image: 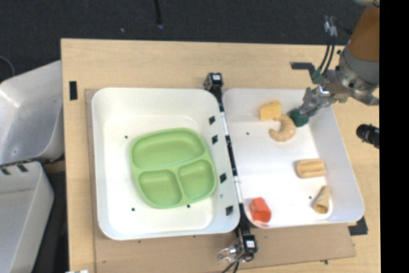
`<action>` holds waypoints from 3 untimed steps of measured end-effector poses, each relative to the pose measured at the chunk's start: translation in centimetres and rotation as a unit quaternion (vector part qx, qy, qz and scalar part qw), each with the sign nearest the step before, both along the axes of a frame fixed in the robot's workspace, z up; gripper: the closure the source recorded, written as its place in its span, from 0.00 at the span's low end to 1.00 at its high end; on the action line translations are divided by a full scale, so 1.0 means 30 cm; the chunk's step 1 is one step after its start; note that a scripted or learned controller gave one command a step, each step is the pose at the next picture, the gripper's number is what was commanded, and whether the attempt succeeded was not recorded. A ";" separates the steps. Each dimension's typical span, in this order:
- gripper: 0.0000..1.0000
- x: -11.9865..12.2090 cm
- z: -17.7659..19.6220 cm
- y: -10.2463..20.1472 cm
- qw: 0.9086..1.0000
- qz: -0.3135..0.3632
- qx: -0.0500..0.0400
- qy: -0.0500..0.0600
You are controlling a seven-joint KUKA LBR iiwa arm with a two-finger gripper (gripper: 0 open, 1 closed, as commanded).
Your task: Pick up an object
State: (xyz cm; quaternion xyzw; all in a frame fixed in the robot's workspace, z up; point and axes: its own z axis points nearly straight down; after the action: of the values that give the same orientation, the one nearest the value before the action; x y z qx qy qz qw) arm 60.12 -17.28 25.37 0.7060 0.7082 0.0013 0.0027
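Wooden bench (pixel 77 137) on dark floor — claw (pixel 299 116) state unclear — two white bins (pixel 102 214).

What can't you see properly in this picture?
- The hand: too small and blurry in the camera view to tell if it is open or shut.
- The curved tan piece: the hand's tip covers its upper end, so contact is unclear.
- The arm: cut off at the right.

Right bin's got a yellow cheese-like wedge (pixel 270 110), curved tan croissant-shaped piece (pixel 282 132), tan bread-like cylinder (pixel 310 168), pale cone (pixel 321 200), and small red block (pixel 259 210).
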 end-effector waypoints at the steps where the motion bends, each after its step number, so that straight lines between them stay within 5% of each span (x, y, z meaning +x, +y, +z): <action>1: 1.00 -0.009 0.014 0.147 1.000 0.001 0.001 0.002; 3: 1.00 -0.030 -0.009 0.557 1.000 0.002 0.001 0.003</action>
State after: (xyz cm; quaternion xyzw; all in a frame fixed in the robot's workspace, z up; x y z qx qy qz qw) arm 59.21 -0.57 25.09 0.7048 0.7094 -0.0001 -0.0004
